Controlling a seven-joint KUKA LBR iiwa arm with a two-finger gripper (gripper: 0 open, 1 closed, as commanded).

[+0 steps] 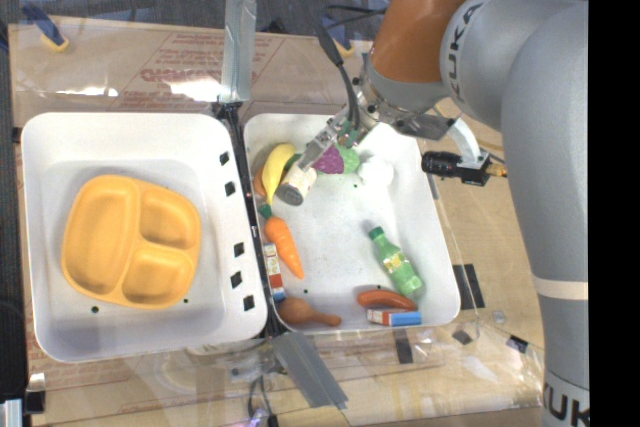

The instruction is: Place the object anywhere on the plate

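Lettering "KUKA" [466, 37] marks the grey arm. Two white bins: left one [60, 140] holds one yellow plate [130, 240]; gripper [330, 143] fingers' state is unclear.

a yellow plate [130, 240] with three parts sits in the left bin [40, 145]. the right bin [440, 245] holds a banana [273, 167], a carrot [284, 246], a green bottle [396, 263], a chicken leg [308, 316] and purple grapes [330, 159]. the grey arm [530, 65] reaches in, and its claw [335, 137] is just above the grapes.
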